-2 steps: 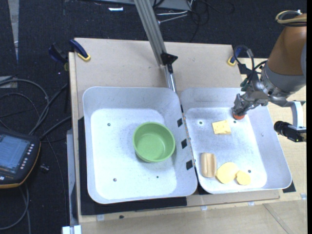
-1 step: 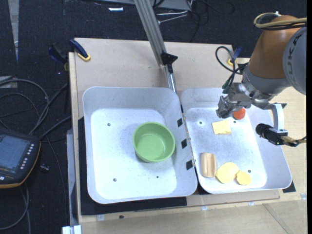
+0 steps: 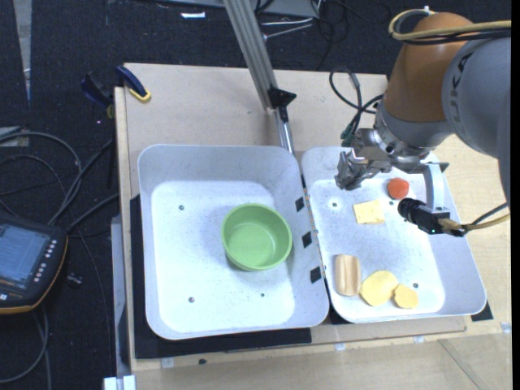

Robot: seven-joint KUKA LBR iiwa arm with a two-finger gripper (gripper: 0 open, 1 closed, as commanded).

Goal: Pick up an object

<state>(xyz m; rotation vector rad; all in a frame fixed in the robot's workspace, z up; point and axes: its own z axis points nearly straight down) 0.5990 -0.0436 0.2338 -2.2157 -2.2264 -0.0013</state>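
dark floor strewn with black cables surrounds a pale wooden bench (image 3: pixel 203 104), with a handheld control pendant (image 3: pixel 24 265) lying off the bench at the far left. on the bench, the left bin (image 3: pixel 179 299) holds a green bowl (image 3: pixel 257 236), upright and near the bin's middle. a slanting metal pole (image 3: pixel 252 47) crosses the top of the view and ends near the seam between the two bins. the right bin (image 3: pixel 455 291) holds several pieces of toy food: a tan cylinder (image 3: pixel 348 274) by its near left side, a yellow round piece (image 3: pixel 379 287) just beside it, touching a smaller orange-yellow piece (image 3: pixel 405 297), a pale yellow wedge (image 3: pixel 370 212) further back, and a small red-orange ball (image 3: pixel 397 188) at the far side. the gripper (image 3: pixel 351 173) hangs low over the far left part of the right bin, near the wedge and apart from the ball; nothing shows between its tips, and whether they are spread or closed i cannot tell. the grey arm (image 3: pixel 479 80) with its orange band (image 3: pixel 422 63) fills the upper right.
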